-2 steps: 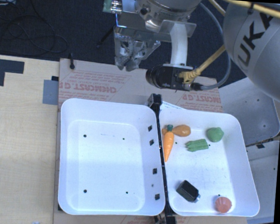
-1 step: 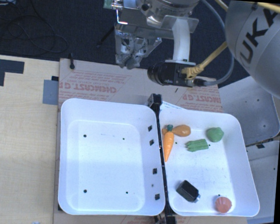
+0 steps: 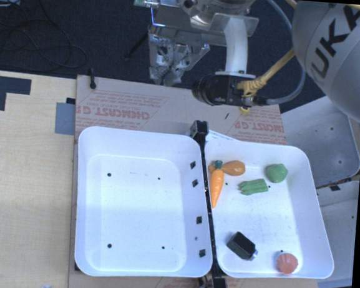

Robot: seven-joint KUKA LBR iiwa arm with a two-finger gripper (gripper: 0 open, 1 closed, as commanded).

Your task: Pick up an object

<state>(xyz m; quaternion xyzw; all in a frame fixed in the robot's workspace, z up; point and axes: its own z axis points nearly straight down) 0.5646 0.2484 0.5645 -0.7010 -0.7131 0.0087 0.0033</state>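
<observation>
The right bin [image 3: 315, 208] holds several objects. An orange carrot [image 3: 215, 186] lies along its left wall, with an orange lump [image 3: 233, 168] touching its top end. A green round piece [image 3: 276, 172] and a green elongated piece [image 3: 253, 187] lie toward the back. A black block [image 3: 242, 245] and a reddish ball [image 3: 287, 262] sit near the front. My gripper [image 3: 168, 70] hangs high beyond the far edge of the bins, above the left bin's back right corner and apart from every object.
The left bin [image 3: 97, 164] stands beside the right one, with a black divider strip [image 3: 202, 192] between them. Both rest on a cardboard sheet [image 3: 139, 108]. The arm's body [image 3: 339, 41] fills the upper right.
</observation>
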